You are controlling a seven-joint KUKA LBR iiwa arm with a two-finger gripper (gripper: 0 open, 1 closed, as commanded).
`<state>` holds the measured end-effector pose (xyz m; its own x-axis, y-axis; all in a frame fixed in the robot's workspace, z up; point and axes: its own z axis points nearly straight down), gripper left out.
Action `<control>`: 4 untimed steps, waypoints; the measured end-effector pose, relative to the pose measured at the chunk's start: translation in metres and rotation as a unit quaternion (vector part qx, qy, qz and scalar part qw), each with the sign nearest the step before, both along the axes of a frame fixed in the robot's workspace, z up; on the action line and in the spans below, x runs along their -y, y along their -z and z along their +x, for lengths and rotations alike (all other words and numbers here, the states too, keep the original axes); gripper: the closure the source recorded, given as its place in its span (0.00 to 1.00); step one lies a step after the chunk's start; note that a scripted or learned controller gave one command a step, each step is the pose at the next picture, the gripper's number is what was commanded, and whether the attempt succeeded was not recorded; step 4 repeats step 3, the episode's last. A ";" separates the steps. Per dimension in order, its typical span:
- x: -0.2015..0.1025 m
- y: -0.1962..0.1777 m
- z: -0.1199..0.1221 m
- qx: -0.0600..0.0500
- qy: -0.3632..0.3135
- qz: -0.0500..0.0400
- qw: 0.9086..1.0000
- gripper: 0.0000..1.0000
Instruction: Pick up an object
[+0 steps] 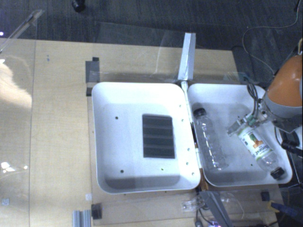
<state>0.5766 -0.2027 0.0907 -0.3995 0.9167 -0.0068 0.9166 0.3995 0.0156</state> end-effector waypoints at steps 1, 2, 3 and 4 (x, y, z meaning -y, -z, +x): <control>-0.002 -0.013 0.004 0.005 0.000 0.000 1.000 1.00; -0.115 -0.076 0.028 -0.004 -0.012 0.000 1.000 1.00; -0.123 -0.104 0.094 -0.005 0.061 0.000 0.998 1.00; -0.123 -0.104 0.094 -0.005 0.061 0.000 0.998 1.00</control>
